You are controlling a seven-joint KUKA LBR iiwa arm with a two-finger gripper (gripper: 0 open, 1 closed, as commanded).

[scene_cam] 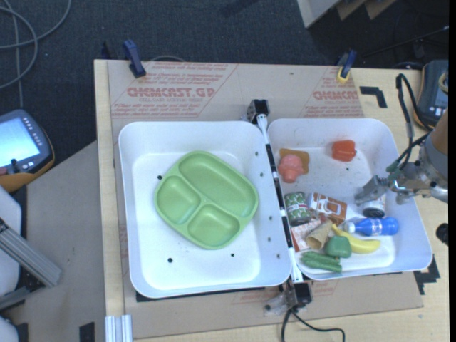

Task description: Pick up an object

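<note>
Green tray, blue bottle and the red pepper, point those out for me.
green tray (pixel 206 199), camera view, centre where dividers meet.
blue bottle (pixel 376 226), camera view, middle of body.
red pepper (pixel 343 150), camera view, top surface.

Grey metal gripper (pixel 375 191), black cables

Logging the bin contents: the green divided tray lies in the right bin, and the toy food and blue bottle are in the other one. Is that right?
Not quite. The camera view shows the green divided tray in the left bin, not the right. The toy food and the blue bottle lie in the other one, the right bin.
</note>
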